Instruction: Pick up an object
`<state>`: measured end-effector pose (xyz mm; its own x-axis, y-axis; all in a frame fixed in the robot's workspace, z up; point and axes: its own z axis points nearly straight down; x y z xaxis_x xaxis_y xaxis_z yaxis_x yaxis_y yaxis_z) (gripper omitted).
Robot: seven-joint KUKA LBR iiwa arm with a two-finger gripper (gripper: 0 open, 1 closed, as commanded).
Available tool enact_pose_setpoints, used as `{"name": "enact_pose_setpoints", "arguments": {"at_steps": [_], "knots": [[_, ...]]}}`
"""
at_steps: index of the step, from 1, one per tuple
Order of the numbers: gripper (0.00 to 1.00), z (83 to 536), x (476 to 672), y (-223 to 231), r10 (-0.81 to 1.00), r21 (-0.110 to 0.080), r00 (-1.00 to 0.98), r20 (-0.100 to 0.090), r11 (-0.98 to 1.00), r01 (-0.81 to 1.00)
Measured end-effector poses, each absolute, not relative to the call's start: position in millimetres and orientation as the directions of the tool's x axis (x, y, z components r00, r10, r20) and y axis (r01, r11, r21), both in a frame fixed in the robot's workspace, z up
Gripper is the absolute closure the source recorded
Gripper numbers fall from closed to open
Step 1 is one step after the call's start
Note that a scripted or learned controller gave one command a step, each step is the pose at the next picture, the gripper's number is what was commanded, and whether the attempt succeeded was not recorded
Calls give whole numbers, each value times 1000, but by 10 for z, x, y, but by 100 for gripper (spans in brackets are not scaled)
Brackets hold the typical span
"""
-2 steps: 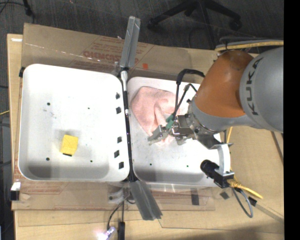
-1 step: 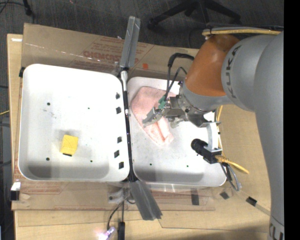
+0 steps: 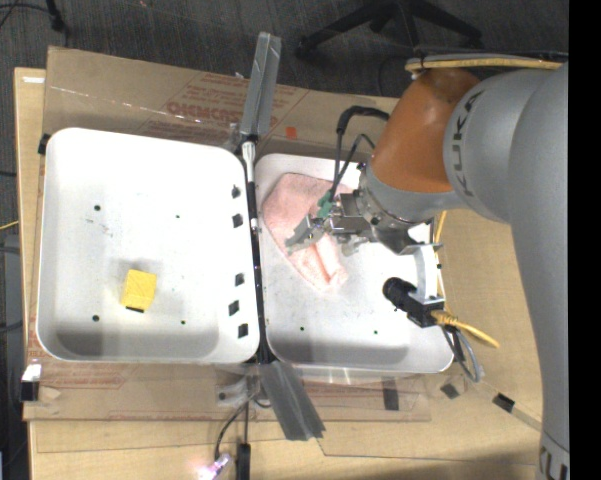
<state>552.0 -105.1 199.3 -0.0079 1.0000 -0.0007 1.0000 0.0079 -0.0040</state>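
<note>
The gripper [image 3: 315, 230] sits low in the right bin [image 3: 360, 343], right over a pink cloth [image 3: 290, 203] lying against the bin's left side. Whether it grips the cloth I cannot tell, so the pick looks unfinished, with lifting left. A yellow block [image 3: 139, 289] lies in the left bin [image 3: 130, 158].

Probably lab: KUKA arm [image 3: 500, 138]; bins [image 3: 130, 238]

Bench surroundings
Cardboard sheet [image 3: 130, 93] is laid under two white bins [image 3: 60, 168]; an office chair base [image 3: 400, 13] is seen beyond.
</note>
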Motion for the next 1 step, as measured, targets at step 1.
{"name": "enact_pose_setpoints", "arguments": {"at_steps": [1], "knots": [[0, 923, 5709, -1435, 999, -5, 32, 0, -32, 999]]}}
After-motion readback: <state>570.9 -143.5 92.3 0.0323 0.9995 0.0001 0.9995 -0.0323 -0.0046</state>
